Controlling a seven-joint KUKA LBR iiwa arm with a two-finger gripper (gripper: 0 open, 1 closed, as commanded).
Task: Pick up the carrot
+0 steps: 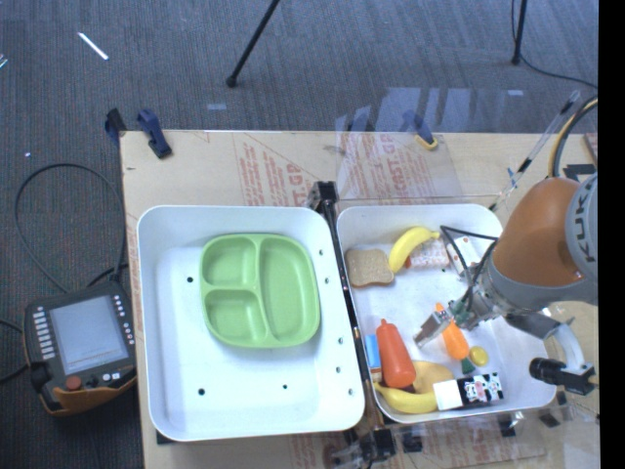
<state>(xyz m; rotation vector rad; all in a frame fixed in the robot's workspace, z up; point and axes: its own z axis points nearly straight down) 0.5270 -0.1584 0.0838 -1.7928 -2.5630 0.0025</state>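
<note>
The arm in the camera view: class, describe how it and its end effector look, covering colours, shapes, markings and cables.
The arm is bulky and rounded, with a broad orange band, a grey section below it and dark KUKA lettering at its right edge. Thin dark cables run beside it. The end effector is small, slim and grey, too blurred for finer detail.

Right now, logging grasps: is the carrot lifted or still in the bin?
Cannot tell: the carrot sits at the jaws over the right bin, its contact hidden.

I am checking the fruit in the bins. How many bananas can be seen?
2. One banana lies near the right bin's far side, beside the bread slice. The other banana lies along its near edge. Others may be hidden under the arm.
</note>
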